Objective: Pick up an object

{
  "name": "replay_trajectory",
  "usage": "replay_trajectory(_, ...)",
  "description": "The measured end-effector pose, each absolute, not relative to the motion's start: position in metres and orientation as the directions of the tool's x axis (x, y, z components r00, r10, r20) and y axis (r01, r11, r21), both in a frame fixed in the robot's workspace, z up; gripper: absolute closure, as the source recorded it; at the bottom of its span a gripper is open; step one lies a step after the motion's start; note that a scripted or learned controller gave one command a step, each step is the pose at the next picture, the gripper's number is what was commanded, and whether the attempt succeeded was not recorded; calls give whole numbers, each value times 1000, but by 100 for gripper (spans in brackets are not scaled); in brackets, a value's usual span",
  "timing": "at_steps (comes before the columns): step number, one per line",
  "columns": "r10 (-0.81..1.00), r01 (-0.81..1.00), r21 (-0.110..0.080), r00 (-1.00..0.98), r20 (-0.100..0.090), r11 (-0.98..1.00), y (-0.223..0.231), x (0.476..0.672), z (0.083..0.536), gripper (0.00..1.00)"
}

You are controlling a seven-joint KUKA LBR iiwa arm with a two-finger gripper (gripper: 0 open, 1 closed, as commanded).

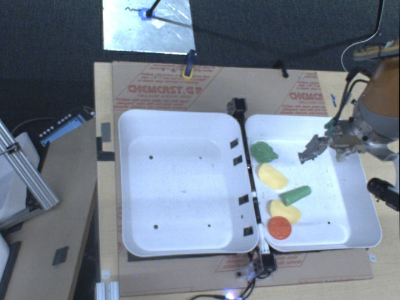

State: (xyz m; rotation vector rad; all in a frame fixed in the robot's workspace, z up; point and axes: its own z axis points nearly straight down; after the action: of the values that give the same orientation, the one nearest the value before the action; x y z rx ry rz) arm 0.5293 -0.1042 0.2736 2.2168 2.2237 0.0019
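Overhead, two shallow white bins sit side by side on the bench (156, 83), which is covered with a brown printed board. The left bin (181, 180) holds nothing that can be made out apart from a few small dark marks on its floor. The right bin (350, 199) carries all the objects, gathered along its left side close to the dividing wall: a green lumpy piece (263, 150) nearest the back, a pale yellow piece (272, 176) just in front of it, a green cylinder (295, 194) lying tilted beside that, another yellow piece (285, 210) under the cylinder's near end, and a red round piece (279, 228) touching the yellow one at the front. The grey arm with its orange band (382, 95) reaches in from the right, and the jaws (309, 150) hang over the back half of the right bin, pointing left toward the green lumpy piece but apart from it. Nothing sits between the jaws; whether they are spread or closed cannot be told at this angle.
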Motion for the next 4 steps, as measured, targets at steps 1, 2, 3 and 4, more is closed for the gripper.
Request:
replay_trajectory(1,1000,1000,-7,-5,2,5,-74,518,179,0)
replay_trajectory(2,1000,1000,-5,4,1,-4,-108,491,82,0)
replay_trajectory(3,1000,1000,2,-5,0,5,-94,502,84,0)
replay_trajectory(4,1000,1000,4,-3,0,3,-95,503,95,100)
